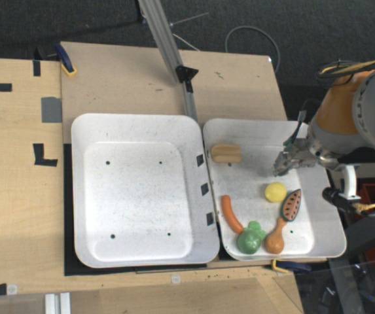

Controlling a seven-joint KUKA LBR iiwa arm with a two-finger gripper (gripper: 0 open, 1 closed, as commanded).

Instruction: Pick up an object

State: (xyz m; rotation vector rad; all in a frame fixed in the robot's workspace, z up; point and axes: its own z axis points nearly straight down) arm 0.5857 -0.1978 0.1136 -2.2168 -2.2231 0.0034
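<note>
1. Gripper (284, 165): positioned over the right-hand bin (321, 244), in its upper right part; whether its fingers are spread or closed cannot be told, and nothing is seen between them

2. Nearest candidate for the pick: the yellow ball (275, 191), lying on the floor of the right-hand bin, near the gripper and just below it, apart from it

3. Handling, by judgement: the ball looks small, light and smooth, and is likely to roll if nudged. It should be taken across its widest part, with the fingers coming straight down on either side

4. Contents of the right-hand bin, counted:
   - one tan block (226, 154) near its upper left corner
   - one yellow ball, centre right
   - one brown seeded slice (291, 205), just right of the ball
   - one orange carrot (232, 214) by its left wall
   - one green piece (250, 238), touching the carrot's lower end
   - one orange pear-shaped piece (275, 239), beside the green piece

5. Total: six objects, one of each. Bins: two, the left-hand bin (82, 195) adjoining the right-hand bin
</note>
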